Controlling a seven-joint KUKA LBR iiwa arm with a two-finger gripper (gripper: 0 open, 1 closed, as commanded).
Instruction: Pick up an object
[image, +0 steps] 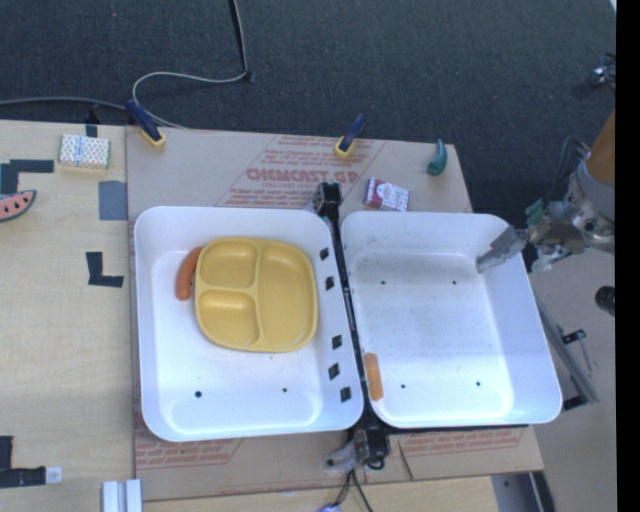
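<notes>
Arm's fingers (497, 258) hover over right bin's (520, 300) rim.

1. Red lettering reading "CHEMCAST GP" is printed on the brown cardboard sheet (290, 170) at the far edge of the surface, behind the bins.
2. Smaller print beneath it is too blurred to read.

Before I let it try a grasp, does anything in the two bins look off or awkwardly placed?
Two things. An orange carrot-like piece in the left bin lies wedged against the yellow divided plate, partly tucked under its left rim. Another orange piece in the right bin sits tight against the dividing wall.
</notes>
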